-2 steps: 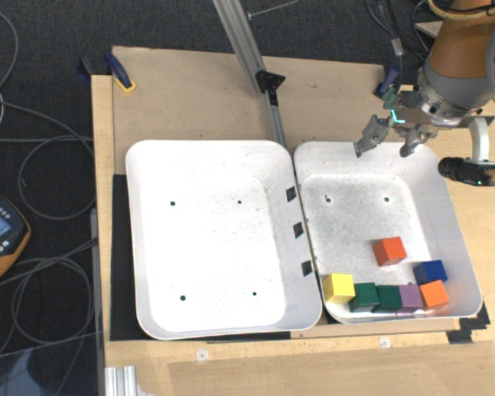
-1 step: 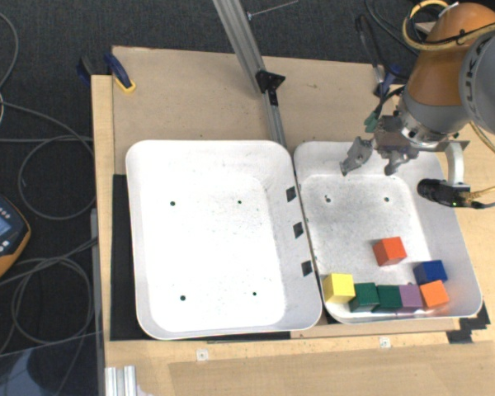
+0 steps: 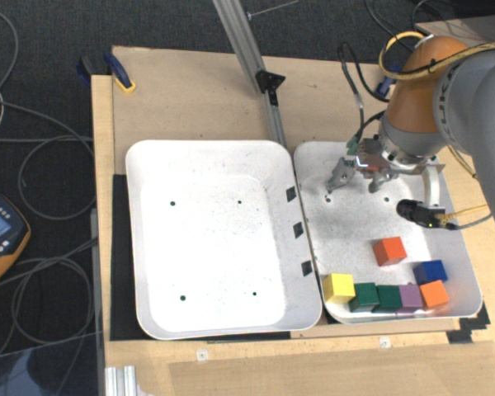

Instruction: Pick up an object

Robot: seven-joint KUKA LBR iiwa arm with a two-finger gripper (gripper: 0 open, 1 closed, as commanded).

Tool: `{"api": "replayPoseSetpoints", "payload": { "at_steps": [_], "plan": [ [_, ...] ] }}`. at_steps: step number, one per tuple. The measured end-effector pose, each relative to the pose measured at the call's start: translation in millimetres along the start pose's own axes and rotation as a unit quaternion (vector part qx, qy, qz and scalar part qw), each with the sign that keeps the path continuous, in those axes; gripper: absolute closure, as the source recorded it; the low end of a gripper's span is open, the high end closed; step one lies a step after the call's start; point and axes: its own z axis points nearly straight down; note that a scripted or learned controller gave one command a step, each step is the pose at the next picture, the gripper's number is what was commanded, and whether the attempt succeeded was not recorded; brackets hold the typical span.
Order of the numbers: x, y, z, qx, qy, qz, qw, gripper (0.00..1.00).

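Approach step: gripper [image 3: 356,180], fingers spread and empty, hovers in the right bin [image 3: 346,229]; next, descend over the red block [image 3: 388,251]

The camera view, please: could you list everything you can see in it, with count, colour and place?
Bins: two, white, side by side on the bench; left bin, right bin.
Red block: one, lying alone in the right bin.
Blue block: one, right bin, near the front right corner.
Orange block: one, just in front of the blue one.
Yellow block: one, front edge of the right bin.
Green blocks: two, beside the yellow one.
Purple block: one, between green and orange.
Bench: one, light wood.
Arm: one, grey and orange, from the right.
Gripper: one, above the right bin's back part.
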Motion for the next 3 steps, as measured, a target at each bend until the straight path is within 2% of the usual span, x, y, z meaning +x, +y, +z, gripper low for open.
{"api": "replayPoseSetpoints", "payload": {
  "at_steps": [1, 2, 3],
  "plan": [
    [1, 0, 13, -0.002, 0.0, 0.0, 1.0, 0.0],
    [1, 1, 0, -0.004, 0.0, 0.0, 1.0, 1.0],
    [-9, 4, -52, -0.008, -0.002, 0.0, 1.0, 1.0]
  ]
}}
